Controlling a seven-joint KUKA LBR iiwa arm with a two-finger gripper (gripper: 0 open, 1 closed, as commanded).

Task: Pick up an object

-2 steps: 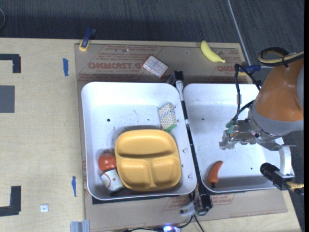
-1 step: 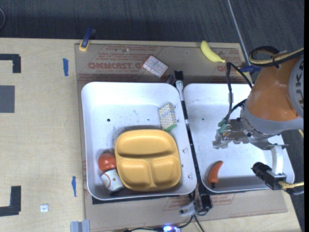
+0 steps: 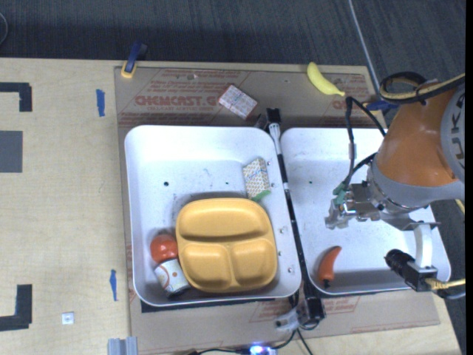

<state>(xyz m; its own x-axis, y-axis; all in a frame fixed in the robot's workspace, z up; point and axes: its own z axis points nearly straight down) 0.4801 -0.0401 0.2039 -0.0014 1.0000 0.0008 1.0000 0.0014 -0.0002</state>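
Hovering over the right bin [image 3: 355, 143], gripper [image 3: 341, 217] above a pepper [image 3: 329, 263].
Whether the gripper is wide or narrow, I cannot tell; it sits apart from the pepper.

orange pepper [image 3: 328, 263] in right bin [image 3: 310, 161]

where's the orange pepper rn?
The pepper lies in the right bin, at its near-left corner by the divider between the bins, just below and left of the gripper.
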